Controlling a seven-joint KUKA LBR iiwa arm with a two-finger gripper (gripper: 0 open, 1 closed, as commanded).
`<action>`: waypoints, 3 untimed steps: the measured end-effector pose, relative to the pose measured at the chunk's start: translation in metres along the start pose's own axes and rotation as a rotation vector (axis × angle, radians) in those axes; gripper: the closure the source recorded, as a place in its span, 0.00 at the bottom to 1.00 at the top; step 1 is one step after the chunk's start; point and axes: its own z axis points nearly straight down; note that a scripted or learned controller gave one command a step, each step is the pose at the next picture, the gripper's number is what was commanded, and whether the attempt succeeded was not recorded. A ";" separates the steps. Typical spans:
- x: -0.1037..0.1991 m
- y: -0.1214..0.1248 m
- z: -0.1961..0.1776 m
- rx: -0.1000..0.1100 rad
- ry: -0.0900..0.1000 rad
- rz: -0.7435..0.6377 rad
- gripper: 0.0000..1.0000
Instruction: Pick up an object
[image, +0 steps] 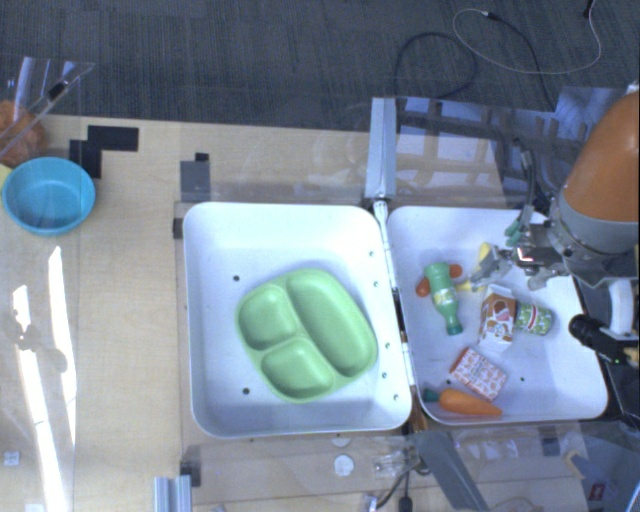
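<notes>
Blue plastic marks the far left of your bench: a small bowl (48, 194) sitting well apart from the work; it plays no part here. Moving right, you see the left bin (215, 240) carrying a green divided tray (307, 331), probably a drop-off place, since nothing lies in its three wells. Next comes the right bin (570, 390), where your candidates are scattered: a green bottle (444, 296) lying on its side near the middle; a small carton (498, 318) and a green can (533, 320) just beside each other; a red patterned packet (478, 373) below them; an orange carrot (468, 403) against the near wall. At the far right the gripper (520, 250) hangs over the bin's upper part, near a yellowish item (487, 262); whether the jaws are open or closed you cannot tell from this slant, and nothing shows between them. You should judge the pick as not yet made; every object rests on the bin floor.
</notes>
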 end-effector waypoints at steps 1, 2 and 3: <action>0.000 0.034 0.131 -0.001 0.000 -0.222 0.00; 0.001 0.037 0.118 -0.010 -0.001 -0.224 1.00; 0.077 0.088 0.048 -0.005 0.000 -0.127 1.00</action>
